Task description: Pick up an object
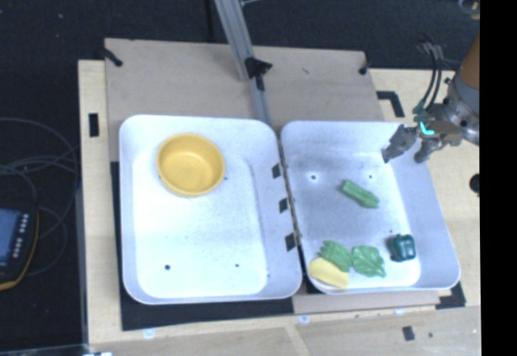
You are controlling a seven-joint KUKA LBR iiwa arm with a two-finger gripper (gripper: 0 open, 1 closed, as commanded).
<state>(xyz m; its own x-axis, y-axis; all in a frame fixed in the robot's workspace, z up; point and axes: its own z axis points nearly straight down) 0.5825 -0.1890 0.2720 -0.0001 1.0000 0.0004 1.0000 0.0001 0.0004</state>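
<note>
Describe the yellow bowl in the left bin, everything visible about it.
The yellow bowl is round, uniformly yellow and looks like smooth plastic, with a plain rim and a shallow hollow that holds nothing. It stands upright, mouth up, on the floor of the left bin, in its far left part, near the far wall but apart from it. Nothing else touches it; the gripper is over the right bin, far off.

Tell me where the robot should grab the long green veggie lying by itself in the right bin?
Probably across its narrow middle, coming straight down from above. The long green veggie lies flat on the right bin's floor, slanting from upper left to lower right, with bare floor all round. The gripper, now above the bin's upper right edge, should turn so its jaws close across the short width.
</note>
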